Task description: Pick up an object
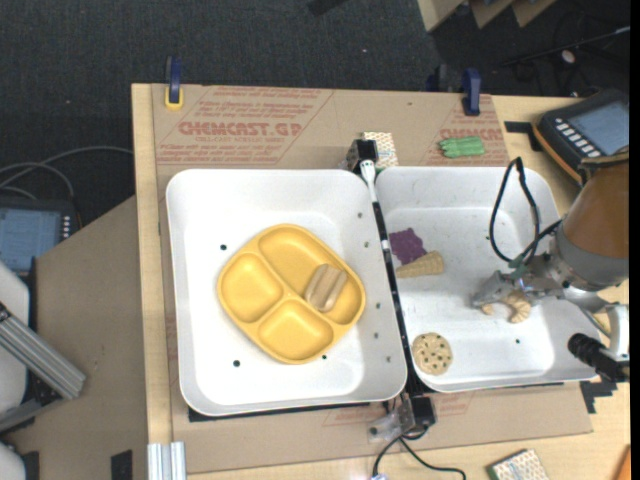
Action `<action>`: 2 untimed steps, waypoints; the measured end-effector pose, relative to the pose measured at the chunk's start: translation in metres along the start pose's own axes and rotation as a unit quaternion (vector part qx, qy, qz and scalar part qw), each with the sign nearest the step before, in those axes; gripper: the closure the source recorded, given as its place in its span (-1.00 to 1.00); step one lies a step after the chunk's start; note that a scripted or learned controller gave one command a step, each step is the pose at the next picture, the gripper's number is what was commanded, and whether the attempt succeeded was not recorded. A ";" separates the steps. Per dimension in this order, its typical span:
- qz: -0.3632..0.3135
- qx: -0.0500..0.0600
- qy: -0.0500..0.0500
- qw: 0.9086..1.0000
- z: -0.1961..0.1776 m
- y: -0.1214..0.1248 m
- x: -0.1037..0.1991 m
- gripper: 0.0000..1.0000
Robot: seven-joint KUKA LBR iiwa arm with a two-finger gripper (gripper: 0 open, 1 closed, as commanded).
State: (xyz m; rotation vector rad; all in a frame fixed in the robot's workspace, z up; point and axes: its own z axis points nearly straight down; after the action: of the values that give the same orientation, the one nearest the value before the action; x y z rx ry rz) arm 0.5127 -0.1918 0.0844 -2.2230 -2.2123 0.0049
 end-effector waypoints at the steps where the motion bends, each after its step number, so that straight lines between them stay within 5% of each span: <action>1: -0.002 -0.004 -0.002 1.000 -0.010 0.004 0.002 1.00; 2: -0.006 -0.004 0.000 1.000 0.000 0.035 0.066 1.00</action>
State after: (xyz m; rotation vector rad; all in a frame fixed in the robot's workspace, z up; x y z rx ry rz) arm 0.5480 -0.1261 0.0838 -2.2148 -2.2304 -0.0040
